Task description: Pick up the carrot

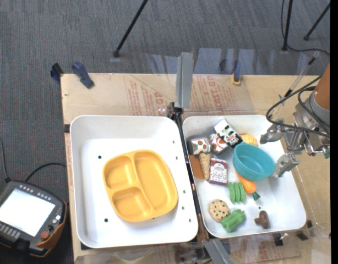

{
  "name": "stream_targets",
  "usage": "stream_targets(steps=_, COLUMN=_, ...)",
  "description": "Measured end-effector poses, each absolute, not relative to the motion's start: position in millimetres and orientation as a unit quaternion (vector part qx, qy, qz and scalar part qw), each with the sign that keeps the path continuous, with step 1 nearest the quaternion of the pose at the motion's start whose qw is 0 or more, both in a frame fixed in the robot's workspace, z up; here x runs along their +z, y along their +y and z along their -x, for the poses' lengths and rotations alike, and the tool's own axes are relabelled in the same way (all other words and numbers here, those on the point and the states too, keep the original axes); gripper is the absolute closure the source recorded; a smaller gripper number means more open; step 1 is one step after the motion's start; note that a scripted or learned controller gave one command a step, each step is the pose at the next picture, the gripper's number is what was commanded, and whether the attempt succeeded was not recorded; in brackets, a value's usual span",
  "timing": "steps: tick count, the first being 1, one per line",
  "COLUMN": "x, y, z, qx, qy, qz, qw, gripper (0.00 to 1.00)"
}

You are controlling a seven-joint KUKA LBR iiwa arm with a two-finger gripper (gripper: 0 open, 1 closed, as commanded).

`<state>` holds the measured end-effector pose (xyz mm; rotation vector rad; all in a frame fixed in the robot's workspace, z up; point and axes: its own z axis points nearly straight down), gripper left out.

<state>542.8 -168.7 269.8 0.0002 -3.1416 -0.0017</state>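
Observation:
The carrot (248,185) is a short orange piece with a green tip, lying in the right bin (290,202) just below the blue bowl (252,161), whose rim partly covers it. My gripper (274,153) hovers at the bowl's right side, up and to the right of the carrot and apart from it. Its two fingers (282,165) are spread open with nothing between them.
Around the carrot lie green pea pods (236,192), a cookie (218,209), a green vegetable (233,220), a brown piece (262,219), a red box (218,171) and small cartons (227,133). A yellow divided plate (140,186) sits in the left bin (86,147).

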Motion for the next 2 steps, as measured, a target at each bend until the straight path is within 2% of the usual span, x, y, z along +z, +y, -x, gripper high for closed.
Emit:
stream_targets(steps=1, x=85.8, y=-176.6, z=-532.0, qx=-0.001, qy=-0.997, qz=0.082, qw=0.001, gripper=0.0)
stream_targets(steps=2, x=87.0, y=-171.0, z=-476.2, qx=-0.0005, qy=-0.996, qz=0.094, qw=0.001, gripper=0.0)
